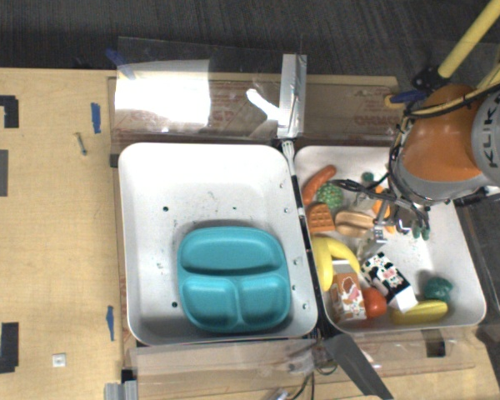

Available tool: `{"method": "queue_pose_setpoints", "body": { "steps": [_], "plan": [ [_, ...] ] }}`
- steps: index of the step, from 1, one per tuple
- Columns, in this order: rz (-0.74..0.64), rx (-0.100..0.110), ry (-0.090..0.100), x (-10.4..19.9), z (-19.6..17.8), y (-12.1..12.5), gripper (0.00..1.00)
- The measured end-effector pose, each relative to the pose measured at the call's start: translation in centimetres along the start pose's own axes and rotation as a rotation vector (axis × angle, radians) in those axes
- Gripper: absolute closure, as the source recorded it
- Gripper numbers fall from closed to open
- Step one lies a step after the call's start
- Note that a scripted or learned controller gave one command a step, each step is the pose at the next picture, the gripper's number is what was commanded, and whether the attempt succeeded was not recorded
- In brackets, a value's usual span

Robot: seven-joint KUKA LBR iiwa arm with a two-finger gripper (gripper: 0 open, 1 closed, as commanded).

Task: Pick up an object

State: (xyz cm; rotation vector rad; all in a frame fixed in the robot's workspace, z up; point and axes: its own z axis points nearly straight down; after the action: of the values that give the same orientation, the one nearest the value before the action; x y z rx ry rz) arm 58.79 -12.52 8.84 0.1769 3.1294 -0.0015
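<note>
Clutter was the main hazard: the right bin [471, 261] held a tight heap of toy food, and the gripper [383, 223] hung low over its middle, under the orange band of the arm [437, 144]. Whether its tips were apart or together could not be told, since wrist and cabling hid them, and nothing could be seen clamped in it.

Just beside the tool lay a tan bread-like piece [352, 220], with a waffle-like piece [320, 218] and a red sausage [319, 179] toward the divider. A banana [327, 257] ran below them, touching a brown packet [346, 294] and a tomato [375, 303]. A black-and-white block [385, 273] sat near a yellow piece [421, 310] and a dark green piece [437, 287]. The left bin [142, 173] carried a teal divided tray [233, 277].

From here, a descent could probably have landed on the seam between two items, so the tips would wedge or push things aside instead of closing around one. Rounded, smooth pieces such as the banana might have squirted out, and a neighbour might have been dragged up and dropped.
</note>
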Motion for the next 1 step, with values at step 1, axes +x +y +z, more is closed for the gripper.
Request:
{"method": "queue_pose_setpoints", "body": {
  "steps": [1],
  "plan": [
    [0.088,0.0,-0.003,-4.94,0.13,-2.57,0.0]
  ]
}}
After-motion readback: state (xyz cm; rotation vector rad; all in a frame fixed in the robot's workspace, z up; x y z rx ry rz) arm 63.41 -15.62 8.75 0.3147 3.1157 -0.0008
